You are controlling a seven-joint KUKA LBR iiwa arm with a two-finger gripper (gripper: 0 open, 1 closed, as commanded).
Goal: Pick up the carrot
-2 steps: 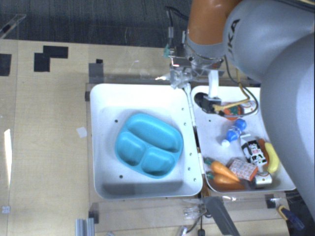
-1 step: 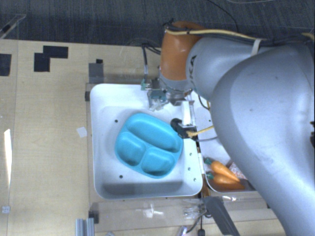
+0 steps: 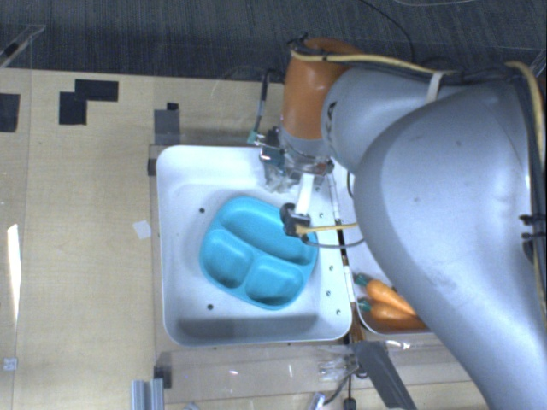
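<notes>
Closest to the lens, the grey arm (image 3: 444, 229) covers most of the right bin (image 3: 376, 330). Its claw (image 3: 291, 173) hangs over the far right corner of the left bin (image 3: 184, 229), just beyond a blue divided plate (image 3: 248, 259); whether it is wide or narrow I cannot tell. The carrot (image 3: 389, 297) lies untouched in the right bin, near the wall shared with the left bin and partly under the arm. So the pick looks not yet begun: reach, grasp and lift remain. Its long axis slants from upper left to lower right, green end seemingly toward the left bin.
</notes>
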